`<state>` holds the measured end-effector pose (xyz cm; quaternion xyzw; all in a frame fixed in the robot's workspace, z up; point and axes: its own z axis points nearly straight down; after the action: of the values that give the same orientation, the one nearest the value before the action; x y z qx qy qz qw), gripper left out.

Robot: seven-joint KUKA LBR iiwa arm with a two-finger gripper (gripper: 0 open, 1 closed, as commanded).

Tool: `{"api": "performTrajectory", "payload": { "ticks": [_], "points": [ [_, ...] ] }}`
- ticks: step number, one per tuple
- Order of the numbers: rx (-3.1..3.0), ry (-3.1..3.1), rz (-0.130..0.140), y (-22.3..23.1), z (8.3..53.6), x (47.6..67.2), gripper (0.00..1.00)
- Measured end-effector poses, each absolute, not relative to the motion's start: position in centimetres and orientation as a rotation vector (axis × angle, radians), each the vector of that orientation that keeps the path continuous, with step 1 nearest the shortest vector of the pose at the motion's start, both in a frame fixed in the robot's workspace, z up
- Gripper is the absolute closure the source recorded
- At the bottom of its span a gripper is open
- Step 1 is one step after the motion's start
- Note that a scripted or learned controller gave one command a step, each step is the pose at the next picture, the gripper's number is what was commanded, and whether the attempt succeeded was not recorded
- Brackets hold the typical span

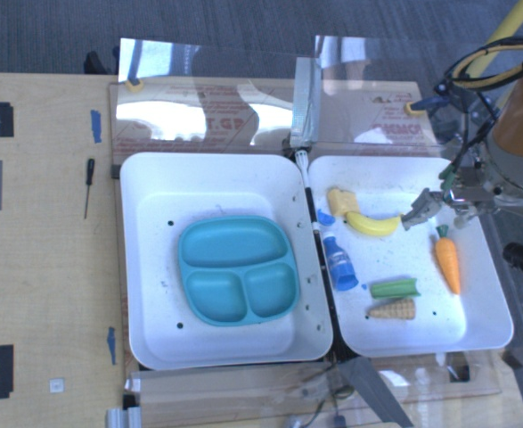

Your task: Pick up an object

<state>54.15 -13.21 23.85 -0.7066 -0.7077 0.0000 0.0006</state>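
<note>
A robot arm is reaching into the right of two white bins, its gripper hovering beside a toy banana.

Taking the banana (372, 225) as the landmark: well to its left, a smooth teal three-compartment tray (239, 268) is lying in the left bin (145, 185). Just left of the banana a small yellow block (342, 201) is sitting against it, with a glossy blue bottle (339, 261) below. The banana itself, curved smooth plastic, is lying in the right bin (488, 315), long axis running left to right. Below it, a green stick-shaped piece (394, 287) and a bumpy tan corn cob (392, 309) are resting. The gripper (421, 210) is hanging just right of the banana's tip; whether it is released or clenched cannot be told. Below and right, a tapered orange carrot (447, 262) is pointing downward.
</note>
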Motion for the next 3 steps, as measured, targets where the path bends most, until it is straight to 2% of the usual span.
{"api": "performTrajectory", "payload": {
  "ticks": [1,2,3],
  "points": [
    [-2.241,-2.190,0.010,-19.6,13.6,55.6,0.00],
    [-2.235,-2.206,-0.014,-20.6,9.6,54.4,0.00],
    [-2.240,-2.206,-0.011,-20.8,10.5,54.3,1.00]
  ]
}}
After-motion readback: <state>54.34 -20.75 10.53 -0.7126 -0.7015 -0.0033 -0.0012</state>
